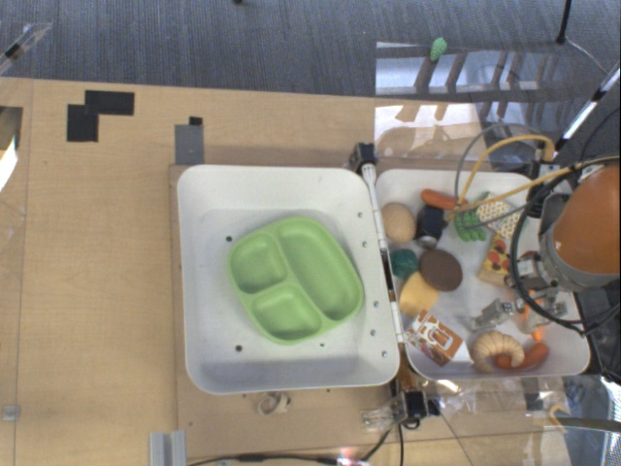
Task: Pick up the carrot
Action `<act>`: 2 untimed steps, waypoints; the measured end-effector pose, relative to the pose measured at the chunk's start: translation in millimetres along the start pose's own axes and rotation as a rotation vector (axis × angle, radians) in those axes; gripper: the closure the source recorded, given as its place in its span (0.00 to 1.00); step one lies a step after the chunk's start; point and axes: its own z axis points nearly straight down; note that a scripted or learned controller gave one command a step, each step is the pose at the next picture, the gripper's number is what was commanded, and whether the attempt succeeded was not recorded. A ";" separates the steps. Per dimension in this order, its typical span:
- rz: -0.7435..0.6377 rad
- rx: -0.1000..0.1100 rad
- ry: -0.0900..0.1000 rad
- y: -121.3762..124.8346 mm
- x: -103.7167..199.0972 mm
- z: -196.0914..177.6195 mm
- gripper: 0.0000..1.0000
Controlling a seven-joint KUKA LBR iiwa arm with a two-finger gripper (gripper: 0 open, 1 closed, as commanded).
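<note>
where bins sit (194, 289), tan bench (97, 260)

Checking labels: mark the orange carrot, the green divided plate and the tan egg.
Orange carrot (438, 200), camera view, middle of its body at the right bin's far edge.
Green divided plastic plate (335, 278), camera view, floor of its long compartment.
Tan egg (397, 221), camera view, centre of its top.
</note>
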 end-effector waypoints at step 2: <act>-0.208 0.001 0.002 -38.7 -3.4 1.5 0.00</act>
